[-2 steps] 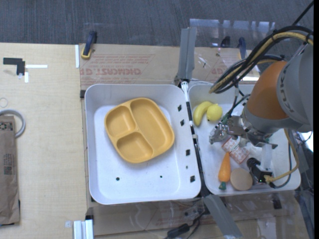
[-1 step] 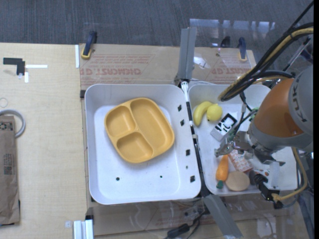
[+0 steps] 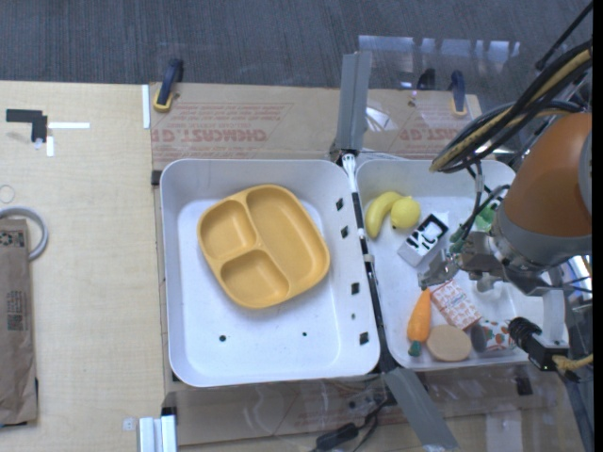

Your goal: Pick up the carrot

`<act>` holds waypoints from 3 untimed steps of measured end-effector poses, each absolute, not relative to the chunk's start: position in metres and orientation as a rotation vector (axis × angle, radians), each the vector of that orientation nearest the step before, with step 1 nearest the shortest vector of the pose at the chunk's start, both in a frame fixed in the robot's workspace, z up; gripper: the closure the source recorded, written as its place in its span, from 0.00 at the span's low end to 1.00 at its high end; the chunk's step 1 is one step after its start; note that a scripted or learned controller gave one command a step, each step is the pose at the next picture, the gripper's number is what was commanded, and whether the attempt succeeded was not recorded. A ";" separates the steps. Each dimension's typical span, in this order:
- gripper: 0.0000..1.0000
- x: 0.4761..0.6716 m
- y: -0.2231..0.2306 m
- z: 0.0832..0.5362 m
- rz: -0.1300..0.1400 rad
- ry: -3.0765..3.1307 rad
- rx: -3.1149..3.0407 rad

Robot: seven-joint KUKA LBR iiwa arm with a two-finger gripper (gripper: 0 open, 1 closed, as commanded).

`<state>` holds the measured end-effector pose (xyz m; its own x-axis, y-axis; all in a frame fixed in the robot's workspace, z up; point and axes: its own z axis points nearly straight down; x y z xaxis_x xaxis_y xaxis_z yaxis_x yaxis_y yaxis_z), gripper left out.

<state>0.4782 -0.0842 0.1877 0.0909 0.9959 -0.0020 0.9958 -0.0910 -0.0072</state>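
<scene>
The carrot (image 3: 420, 316) is small and orange with a green tip. It lies upright in the picture near the front left of the right bin (image 3: 377, 281). My gripper (image 3: 439, 271) hangs over that bin, just above and to the right of the carrot's top end, over a red patterned packet (image 3: 456, 302). Nothing shows between the gripper and the carrot, and the two look apart. The arm's orange band (image 3: 563, 172) sits at the right of the bin.
In the right bin lie a banana (image 3: 378, 213), a lemon (image 3: 405, 213), a black-and-white card (image 3: 426, 236), a tan round piece (image 3: 449, 345) beside the carrot, and something green (image 3: 485, 217) behind the arm. The left bin (image 3: 179, 281) holds a yellow divided plate (image 3: 262, 245).
</scene>
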 end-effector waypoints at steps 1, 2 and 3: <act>0.00 0.480 -0.108 0.093 -0.001 -2.455 -1.967; 0.00 0.482 -0.119 0.094 -0.010 -2.376 -2.065; 1.00 0.484 -0.121 0.102 -0.008 -2.377 -2.072</act>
<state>0.4845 -0.1214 0.1021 -0.1364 0.9906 -0.0051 0.9906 0.1364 0.0115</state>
